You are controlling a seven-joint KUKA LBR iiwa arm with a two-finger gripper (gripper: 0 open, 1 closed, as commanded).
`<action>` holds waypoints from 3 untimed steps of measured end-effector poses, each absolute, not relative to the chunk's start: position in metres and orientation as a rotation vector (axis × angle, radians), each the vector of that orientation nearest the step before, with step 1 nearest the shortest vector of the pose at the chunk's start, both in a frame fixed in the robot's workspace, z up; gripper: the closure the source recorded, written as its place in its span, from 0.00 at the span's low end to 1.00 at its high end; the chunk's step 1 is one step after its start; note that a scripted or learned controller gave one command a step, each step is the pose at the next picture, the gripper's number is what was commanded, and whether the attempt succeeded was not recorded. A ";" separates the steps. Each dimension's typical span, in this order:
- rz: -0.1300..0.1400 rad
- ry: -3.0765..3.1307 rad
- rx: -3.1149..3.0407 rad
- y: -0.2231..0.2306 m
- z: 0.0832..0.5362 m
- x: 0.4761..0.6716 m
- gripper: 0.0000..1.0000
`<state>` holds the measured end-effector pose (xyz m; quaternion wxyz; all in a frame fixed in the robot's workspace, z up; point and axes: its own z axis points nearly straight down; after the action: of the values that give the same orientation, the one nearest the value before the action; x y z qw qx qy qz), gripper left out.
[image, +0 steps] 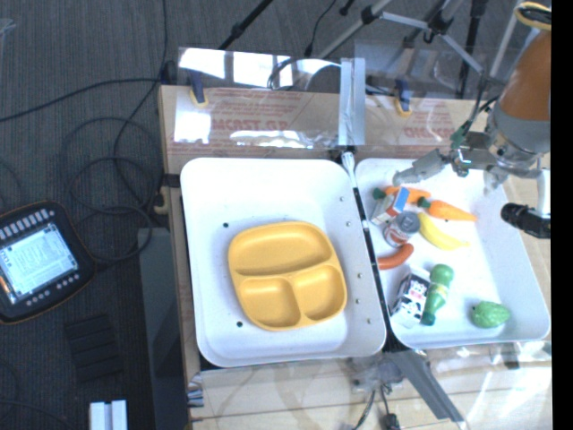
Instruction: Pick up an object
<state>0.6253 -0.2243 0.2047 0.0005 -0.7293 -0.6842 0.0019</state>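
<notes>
Camera view
Arm: grey wrist with the orange band at the upper right, above the far edge of the right bin [535,321].
Gripper [428,167]: appears to reach leftward over the far left corner of that bin, above the pile; whether it is wide or closed I cannot tell, the tip being small and blurred.
Task's thing: none chosen yet; every candidate lies in the right bin.
Right bin, contents: a carrot [447,210] touching a banana [445,234], a small carton [400,200] and a round tin [402,226] crowded beside them, a red sausage [395,257] near the left wall, a green bottle [437,293] beside a black and white packet [412,296], a green vegetable [490,313] apart in the near right corner.
Left bin [202,186], contents: one yellow divided plate [286,273], nothing on it.
Risk, crowding: the far cluster lies packed, so a descent there could nudge neighbours or close on two at once.
Risk, shape: banana, carrot and bottle are smooth and rounded and may roll out of a pinch.
Risk, wall: the sausage lies close to the bin's side, leaving little room for a finger.
</notes>
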 end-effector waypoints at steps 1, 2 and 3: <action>0.003 -2.188 -2.261 -0.212 0.086 0.644 0.00; 0.006 -2.376 -2.067 -0.215 0.086 0.586 0.00; 0.000 -2.436 -1.988 -0.223 0.085 0.531 0.00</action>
<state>0.5315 -0.2234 0.0852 -0.0013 -0.6324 -0.7747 -0.0001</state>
